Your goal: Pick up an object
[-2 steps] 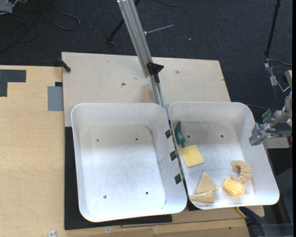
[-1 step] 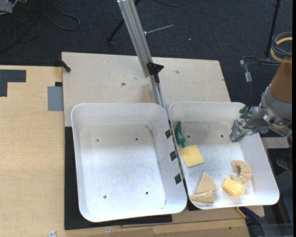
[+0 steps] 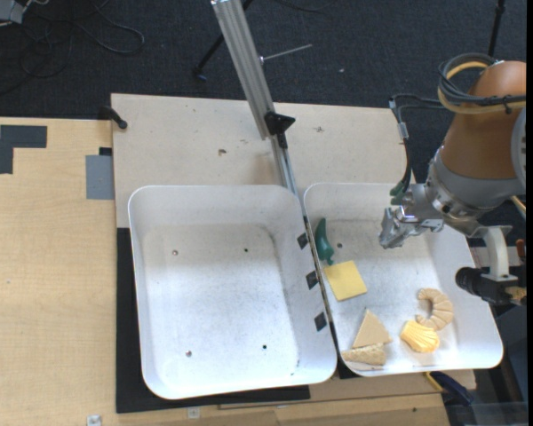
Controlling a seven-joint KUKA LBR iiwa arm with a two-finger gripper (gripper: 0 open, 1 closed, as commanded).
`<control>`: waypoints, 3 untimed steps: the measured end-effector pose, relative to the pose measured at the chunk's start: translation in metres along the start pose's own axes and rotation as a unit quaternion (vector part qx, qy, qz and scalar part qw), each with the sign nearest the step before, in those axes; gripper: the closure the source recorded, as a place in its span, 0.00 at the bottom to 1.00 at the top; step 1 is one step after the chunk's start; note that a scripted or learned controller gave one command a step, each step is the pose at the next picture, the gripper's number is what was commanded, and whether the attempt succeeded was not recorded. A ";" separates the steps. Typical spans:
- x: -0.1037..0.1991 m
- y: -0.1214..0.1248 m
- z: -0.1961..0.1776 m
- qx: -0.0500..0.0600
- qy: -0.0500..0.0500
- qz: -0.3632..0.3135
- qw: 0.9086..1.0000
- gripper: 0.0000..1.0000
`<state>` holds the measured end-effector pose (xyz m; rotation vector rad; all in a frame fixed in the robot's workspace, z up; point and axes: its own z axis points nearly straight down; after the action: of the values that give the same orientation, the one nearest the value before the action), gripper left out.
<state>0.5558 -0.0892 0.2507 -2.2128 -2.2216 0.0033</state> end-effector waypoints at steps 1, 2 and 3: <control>0.044 0.029 0.000 -0.002 -0.001 0.000 1.000 1.00; 0.090 0.052 -0.003 -0.002 -0.001 0.000 1.000 1.00; 0.132 0.066 0.012 -0.002 -0.001 0.000 1.000 1.00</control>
<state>0.6217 0.0426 0.2383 -2.2160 -2.2239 0.0022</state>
